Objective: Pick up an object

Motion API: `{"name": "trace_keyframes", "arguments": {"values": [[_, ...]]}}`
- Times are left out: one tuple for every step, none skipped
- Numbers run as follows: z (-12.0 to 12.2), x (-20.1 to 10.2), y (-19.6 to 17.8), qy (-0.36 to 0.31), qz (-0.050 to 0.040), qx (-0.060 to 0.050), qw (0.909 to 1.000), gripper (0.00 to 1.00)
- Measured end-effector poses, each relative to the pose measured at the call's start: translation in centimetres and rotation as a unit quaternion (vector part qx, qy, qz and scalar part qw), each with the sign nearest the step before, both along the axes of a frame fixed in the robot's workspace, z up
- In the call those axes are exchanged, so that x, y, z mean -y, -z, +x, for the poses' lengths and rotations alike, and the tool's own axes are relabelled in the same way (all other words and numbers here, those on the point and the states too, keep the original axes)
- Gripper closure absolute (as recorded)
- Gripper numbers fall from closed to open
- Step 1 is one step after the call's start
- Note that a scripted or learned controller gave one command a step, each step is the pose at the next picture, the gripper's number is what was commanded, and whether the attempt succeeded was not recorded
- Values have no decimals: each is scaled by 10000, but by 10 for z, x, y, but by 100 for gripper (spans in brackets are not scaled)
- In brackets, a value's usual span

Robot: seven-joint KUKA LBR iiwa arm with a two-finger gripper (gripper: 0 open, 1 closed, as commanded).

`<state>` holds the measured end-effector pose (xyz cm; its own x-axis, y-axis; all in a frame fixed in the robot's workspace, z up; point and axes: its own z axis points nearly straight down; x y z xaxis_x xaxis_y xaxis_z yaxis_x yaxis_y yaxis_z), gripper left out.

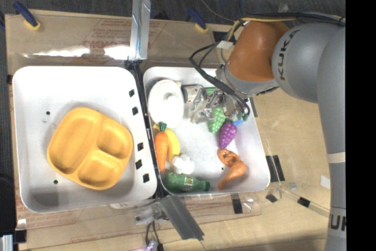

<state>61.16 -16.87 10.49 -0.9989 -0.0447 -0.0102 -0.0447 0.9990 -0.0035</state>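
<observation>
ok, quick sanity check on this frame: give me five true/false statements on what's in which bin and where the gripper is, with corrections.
1. The yellow divided tray lies in the left bin. True.
2. The carrot lies in the left bin. False: it is in the right bin, near the wall next to the left bin, beside a yellow banana.
3. The gripper is over the right bin. True.
4. The green bottle stands upright. False: it lies on its side along the near wall.
5. The purple grapes sit just below the green grapes in the picture. True.
</observation>
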Motion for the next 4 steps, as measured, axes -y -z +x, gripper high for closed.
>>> {"name": "trace_keyframes", "arguments": {"values": [[19, 8, -162, 211, -6, 19, 9998, 100], [45, -15, -97, -258, 21, -69, 9996, 100], [47, 44, -198, -536, -21, 7, 9986, 100], [12, 15, -98, -439, 26, -79, 9990, 100]]}}
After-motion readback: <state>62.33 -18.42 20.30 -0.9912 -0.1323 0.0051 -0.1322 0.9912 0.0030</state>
